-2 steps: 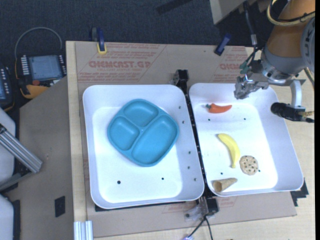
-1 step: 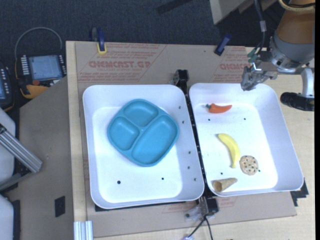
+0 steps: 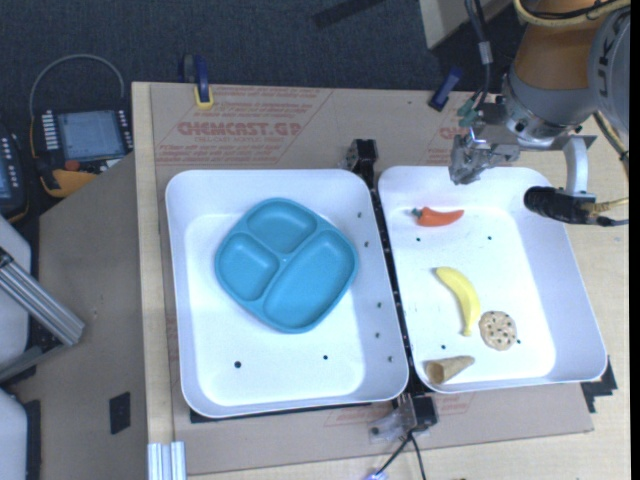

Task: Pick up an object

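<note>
In the right bin [image 3: 560, 268] lie an orange-red carrot [image 3: 438, 216] near the back, a yellow banana [image 3: 460, 296] in the middle, a round cookie [image 3: 497, 329] to its right and a tan cone-shaped piece [image 3: 447, 369] near the front edge. My gripper [image 3: 464, 172] hangs over the back rim of the right bin, a little above and to the right of the carrot. Nothing shows between its fingers.
The left bin [image 3: 200, 348] bears a blue divided plate [image 3: 287, 264]. A black clamp [image 3: 362, 154] sits at the back between the two bins. Both bins rest on a cardboard sheet [image 3: 290, 118] with a yellow clip at its back edge.
</note>
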{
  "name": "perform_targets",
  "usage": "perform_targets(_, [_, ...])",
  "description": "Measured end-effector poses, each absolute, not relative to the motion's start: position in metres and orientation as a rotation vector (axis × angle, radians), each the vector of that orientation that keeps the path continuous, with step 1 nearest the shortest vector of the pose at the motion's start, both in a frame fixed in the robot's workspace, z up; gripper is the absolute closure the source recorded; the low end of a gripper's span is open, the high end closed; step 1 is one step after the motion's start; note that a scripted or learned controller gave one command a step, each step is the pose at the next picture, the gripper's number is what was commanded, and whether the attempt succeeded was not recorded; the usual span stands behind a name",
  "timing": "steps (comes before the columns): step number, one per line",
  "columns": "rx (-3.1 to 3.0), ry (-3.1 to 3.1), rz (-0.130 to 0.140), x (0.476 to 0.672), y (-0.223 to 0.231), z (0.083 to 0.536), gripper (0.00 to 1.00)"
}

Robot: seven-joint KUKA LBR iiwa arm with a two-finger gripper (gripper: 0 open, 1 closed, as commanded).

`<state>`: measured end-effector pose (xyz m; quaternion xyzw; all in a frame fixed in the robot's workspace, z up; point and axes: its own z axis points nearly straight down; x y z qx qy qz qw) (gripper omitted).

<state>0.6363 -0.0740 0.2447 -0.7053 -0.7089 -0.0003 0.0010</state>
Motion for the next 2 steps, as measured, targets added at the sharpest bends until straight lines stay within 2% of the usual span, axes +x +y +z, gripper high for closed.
perform_targets(1, [-2.214,-2.224,0.002,0.637,-0.018,0.231,1.0])
perform_targets(2, [-2.213,-2.225,0.001,0.626,0.04,0.236,1.0])
